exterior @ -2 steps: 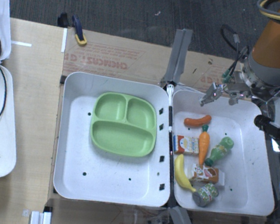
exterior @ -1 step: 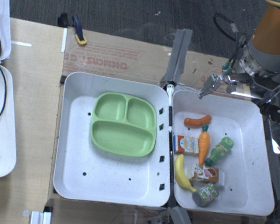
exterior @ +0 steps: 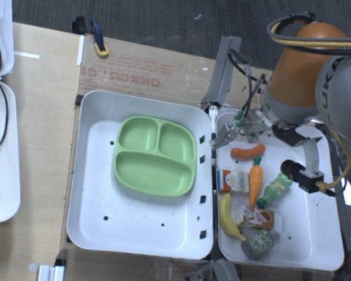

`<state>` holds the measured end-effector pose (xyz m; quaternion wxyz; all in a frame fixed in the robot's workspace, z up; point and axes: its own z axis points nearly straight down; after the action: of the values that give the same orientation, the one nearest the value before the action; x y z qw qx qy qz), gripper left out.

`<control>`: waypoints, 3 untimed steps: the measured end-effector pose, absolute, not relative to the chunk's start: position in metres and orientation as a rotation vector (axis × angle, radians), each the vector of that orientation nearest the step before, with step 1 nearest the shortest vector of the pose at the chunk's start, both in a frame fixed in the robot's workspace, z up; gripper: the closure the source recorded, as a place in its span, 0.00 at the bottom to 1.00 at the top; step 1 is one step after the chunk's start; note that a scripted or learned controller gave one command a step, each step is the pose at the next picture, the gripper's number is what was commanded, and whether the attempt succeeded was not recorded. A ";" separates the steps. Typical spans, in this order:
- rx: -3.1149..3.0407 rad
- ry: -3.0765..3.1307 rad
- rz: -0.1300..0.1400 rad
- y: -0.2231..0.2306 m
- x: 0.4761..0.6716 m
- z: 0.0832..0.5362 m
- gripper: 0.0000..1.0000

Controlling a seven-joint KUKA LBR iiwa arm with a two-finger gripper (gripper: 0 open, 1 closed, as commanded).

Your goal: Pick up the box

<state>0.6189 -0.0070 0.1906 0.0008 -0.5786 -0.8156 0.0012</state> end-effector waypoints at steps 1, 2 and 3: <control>-1.806 -2.569 0.002 -0.024 0.562 0.191 0.00; -1.944 -2.469 0.003 -0.071 0.653 0.236 0.00; -1.844 -2.554 -0.004 -0.122 0.661 0.102 0.00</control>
<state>0.6612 -0.1223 0.1022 -0.0042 -0.5854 -0.8107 -0.0014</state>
